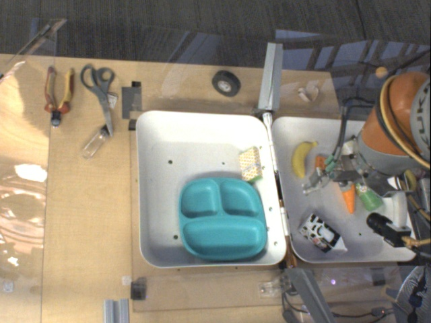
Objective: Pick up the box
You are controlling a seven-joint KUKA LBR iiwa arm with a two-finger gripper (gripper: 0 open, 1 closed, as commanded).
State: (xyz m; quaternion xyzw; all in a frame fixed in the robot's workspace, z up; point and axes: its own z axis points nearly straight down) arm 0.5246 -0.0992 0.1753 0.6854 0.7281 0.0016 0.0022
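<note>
Your claw (328, 173) hangs over the right bin (293, 241), between the banana (302, 159) and the carrot (348, 198); you can't tell how wide it stands or whether it grips anything. The box (250, 163), yellow and patterned, lies in the left bin (155, 180), touching the teal tray (222, 217).

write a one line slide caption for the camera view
KUKA arm's pincer low in the right bin among banana and carrot, box lying nearer; teal tray in left bin.

Wooden bench (81, 214) against dark carpeted floor (168, 5).
</note>
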